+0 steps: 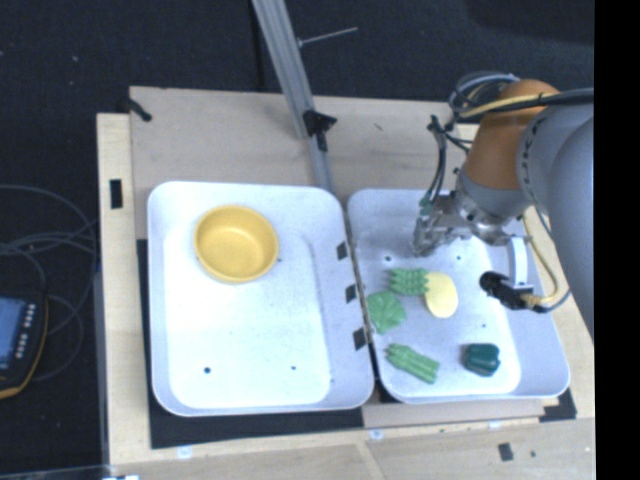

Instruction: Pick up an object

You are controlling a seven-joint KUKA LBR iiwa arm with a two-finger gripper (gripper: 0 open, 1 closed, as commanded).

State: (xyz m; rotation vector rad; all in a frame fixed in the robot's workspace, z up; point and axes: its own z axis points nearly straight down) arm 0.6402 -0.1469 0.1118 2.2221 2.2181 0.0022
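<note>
Wooden worktop (215, 133) holds 2 white bins side by side. Over the right bin (540, 363), near its back, hangs the pincer (431, 236), and I cannot tell how it is set. Nothing shows in its grip. Just below it lie a small green leafy toy (407, 280) touching a yellow lemon (441, 295). Further out sit a green lump (386, 310), a green ridged piece (413, 363) and a dark green pepper (481, 359). Inside the left bin (250, 368) rests 1 yellow bowl (236, 243).
</note>
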